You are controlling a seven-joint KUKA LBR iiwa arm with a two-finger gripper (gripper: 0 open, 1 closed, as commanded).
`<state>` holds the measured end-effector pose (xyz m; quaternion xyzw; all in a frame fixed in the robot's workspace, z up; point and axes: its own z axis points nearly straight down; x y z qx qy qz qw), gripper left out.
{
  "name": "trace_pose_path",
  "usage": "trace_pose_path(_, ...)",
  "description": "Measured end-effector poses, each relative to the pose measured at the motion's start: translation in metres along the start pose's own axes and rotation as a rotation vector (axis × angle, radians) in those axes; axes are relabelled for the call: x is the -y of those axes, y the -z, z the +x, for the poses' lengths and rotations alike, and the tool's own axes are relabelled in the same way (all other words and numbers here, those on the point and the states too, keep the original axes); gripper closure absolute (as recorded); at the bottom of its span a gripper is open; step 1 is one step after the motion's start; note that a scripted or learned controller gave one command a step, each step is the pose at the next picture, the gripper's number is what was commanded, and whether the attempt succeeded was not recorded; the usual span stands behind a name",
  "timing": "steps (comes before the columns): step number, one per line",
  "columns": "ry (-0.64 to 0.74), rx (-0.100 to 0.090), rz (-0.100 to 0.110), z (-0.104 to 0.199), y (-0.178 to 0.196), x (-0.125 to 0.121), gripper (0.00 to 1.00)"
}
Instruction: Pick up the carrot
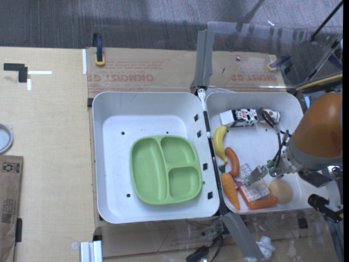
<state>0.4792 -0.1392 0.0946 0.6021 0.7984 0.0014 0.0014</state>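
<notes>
One carrot (229, 190) at lower left of right bin (294, 105), long axis running top-to-bottom with slight tilt. My gripper (256, 174) sits just right of it, above packet (255, 190). Cannot tell my grip state.

The arm (322, 132) is seen reaching in over the right-hand bin (294, 105) from its right rim, orange band uppermost. The gripper (255, 173) is lowered inside that bin, near its front wall, fingers pointed leftward.
</notes>
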Motion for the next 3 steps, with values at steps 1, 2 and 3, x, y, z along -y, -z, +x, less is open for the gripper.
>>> trace_pose_path(1,-0.002,-0.003,-0.001,0.001,0.009,-0.001,1.00)
trace_pose_path(2,-0.119,0.001,0.005,-0.083,0.141,0.000,1.00)
trace_pose_path(3,-0.176,0.001,0.005,-0.070,0.207,-0.039,1.00)
